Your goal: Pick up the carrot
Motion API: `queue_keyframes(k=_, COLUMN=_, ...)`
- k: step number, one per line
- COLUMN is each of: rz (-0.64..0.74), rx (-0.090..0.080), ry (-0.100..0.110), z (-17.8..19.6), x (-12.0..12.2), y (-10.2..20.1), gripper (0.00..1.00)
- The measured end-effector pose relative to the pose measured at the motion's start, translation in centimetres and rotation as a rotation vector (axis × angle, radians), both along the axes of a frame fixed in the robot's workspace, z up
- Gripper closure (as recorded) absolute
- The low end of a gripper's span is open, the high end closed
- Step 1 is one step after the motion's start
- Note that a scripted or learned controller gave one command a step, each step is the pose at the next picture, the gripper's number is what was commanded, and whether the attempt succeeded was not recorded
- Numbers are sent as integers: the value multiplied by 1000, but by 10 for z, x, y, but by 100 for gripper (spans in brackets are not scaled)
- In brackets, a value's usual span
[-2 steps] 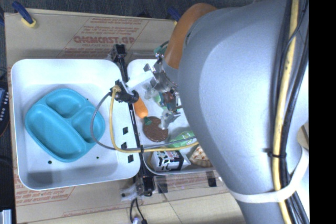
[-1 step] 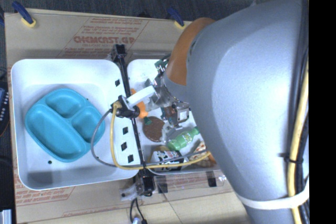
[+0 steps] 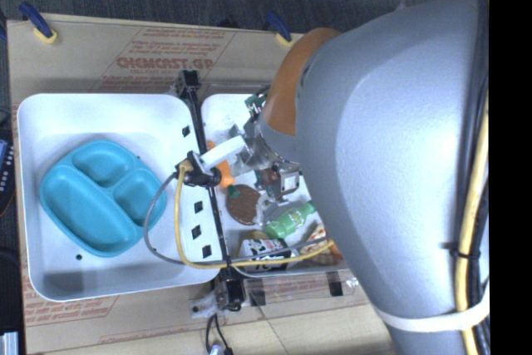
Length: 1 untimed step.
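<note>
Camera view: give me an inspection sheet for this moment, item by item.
Surface: two white bins; left bin holds a blue divided tray.
Job's things: orange carrot by the divider in the right bin.
Clutter: brown round item, green packet, dark wrapper.
Grippers: gripper low over the right bin, near the carrot.
Cables: yellow and grey cables loop across the divider.
Surroundings: cardboard under the bins, blue clamps.
</note>
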<state>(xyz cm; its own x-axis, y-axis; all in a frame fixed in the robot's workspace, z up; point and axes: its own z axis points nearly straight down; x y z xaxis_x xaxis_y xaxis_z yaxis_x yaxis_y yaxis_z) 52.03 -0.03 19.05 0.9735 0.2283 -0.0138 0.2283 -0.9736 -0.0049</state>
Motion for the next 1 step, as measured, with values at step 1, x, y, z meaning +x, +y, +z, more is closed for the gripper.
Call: queue_keyframes(k=1, rz=0, rx=0, ry=0, z=0, x=0, y=0, gripper=0)
